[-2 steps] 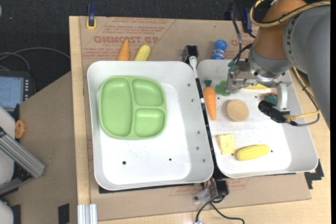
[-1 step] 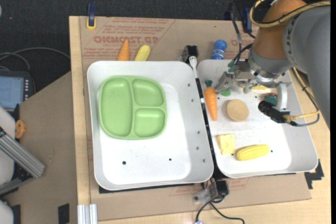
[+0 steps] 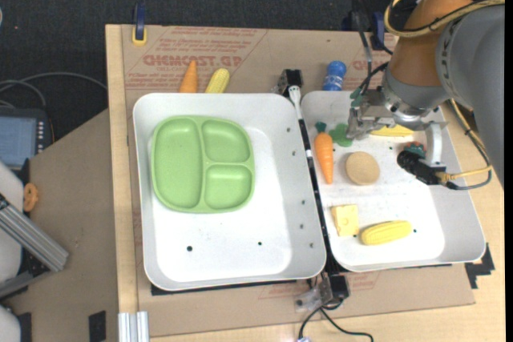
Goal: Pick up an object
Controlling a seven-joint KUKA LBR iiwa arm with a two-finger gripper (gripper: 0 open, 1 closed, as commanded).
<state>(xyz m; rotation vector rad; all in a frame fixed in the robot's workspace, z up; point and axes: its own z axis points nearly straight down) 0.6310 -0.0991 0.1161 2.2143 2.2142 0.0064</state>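
**Gripper low in the right bin, nothing lifted yet**

While the gripper (image 3: 362,122) sits low at the far end of the right bin (image 3: 457,248), no object shows between its parts, so I judge the pick as not yet made; whether it is parted or closed I cannot tell from this slant. Left to do: close on something and raise it clear.

That right bin holds the candidates. A toy carrot (image 3: 323,156) lies along its left wall, a round tan piece (image 3: 362,168) just beside it, a yellow cheese-like block (image 3: 345,219) and a yellow corn cob (image 3: 385,232) nearer the front edge. A yellow banana-like piece (image 3: 393,132) lies next to the gripper, partly hidden.

The left bin (image 3: 276,244) holds a green divided plate (image 3: 203,164), its three compartments bare. On the desk (image 3: 240,52) behind the bins lie a second carrot (image 3: 188,78), another corn piece (image 3: 217,80) and a blue bottle (image 3: 335,76).
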